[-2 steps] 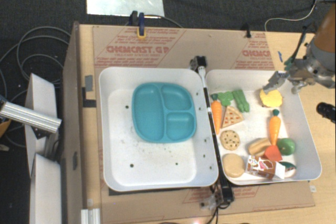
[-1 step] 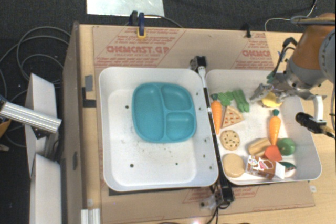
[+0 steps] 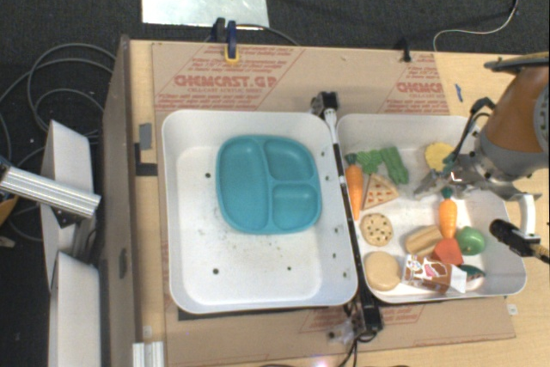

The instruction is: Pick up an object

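Claw (image 3: 440, 181) lowered into right bin (image 3: 516, 284), just far of carrot (image 3: 447, 217). Finger state cannot be told. Nothing seen lifted; pick judged outstanding.

Place: I read it as a robotics lab, not a home.
Bench (image 3: 129, 185): raw wood w/ cardboard sheet (image 3: 258, 73) taped under bins.
Floor: dark carpet, loose cables (image 3: 60, 90).
Props: plastic toy food (image 3: 430, 241).

The arm (image 3: 518, 129) at the right of the frame is grey, with a wide orange band.
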`<action>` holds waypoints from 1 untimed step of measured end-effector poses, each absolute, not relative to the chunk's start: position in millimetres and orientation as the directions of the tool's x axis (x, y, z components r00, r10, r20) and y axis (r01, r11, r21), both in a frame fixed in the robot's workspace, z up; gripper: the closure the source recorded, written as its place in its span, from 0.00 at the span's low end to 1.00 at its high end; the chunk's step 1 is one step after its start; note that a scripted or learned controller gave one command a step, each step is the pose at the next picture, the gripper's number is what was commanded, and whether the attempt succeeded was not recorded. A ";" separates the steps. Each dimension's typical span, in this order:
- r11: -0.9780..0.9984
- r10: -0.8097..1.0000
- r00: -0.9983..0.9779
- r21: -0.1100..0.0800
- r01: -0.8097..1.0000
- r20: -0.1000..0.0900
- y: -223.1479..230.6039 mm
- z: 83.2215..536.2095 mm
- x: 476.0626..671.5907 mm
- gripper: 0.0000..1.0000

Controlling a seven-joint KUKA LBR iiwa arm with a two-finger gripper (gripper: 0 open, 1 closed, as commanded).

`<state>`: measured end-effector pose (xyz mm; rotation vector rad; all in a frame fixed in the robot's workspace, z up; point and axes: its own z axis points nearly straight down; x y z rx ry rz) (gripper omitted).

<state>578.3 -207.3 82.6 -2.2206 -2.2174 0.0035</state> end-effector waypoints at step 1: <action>0.000 1.000 0.000 -0.002 1.000 0.000 -198.3 84.1 544.5 0.00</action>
